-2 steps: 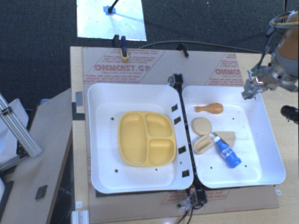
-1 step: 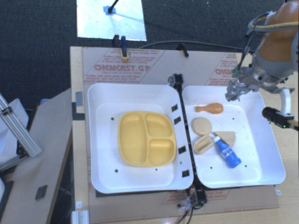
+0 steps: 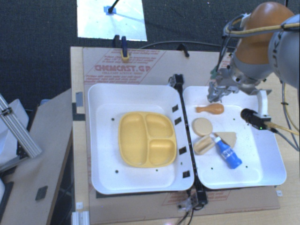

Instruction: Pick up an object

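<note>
In the right bin [image 3: 262, 172] lie a tan drumstick-shaped toy [image 3: 211, 108], a round beige cookie-like disc [image 3: 202, 125], a pale bread-like piece [image 3: 203, 145], a tan wedge [image 3: 228, 137] and a blue bottle with a white cap [image 3: 228, 153]. My gripper [image 3: 214, 94] hangs over the back of the right bin, just above and behind the drumstick toy. Nothing shows between its tips.
The left bin [image 3: 103, 102] holds a yellow divided plate [image 3: 146, 138]. A black divider with clips [image 3: 183, 130] runs between the bins. A blue-and-yellow clamp [image 3: 123, 48] sits at the bench's back edge, with a white sheet [image 3: 110, 13] behind it.
</note>
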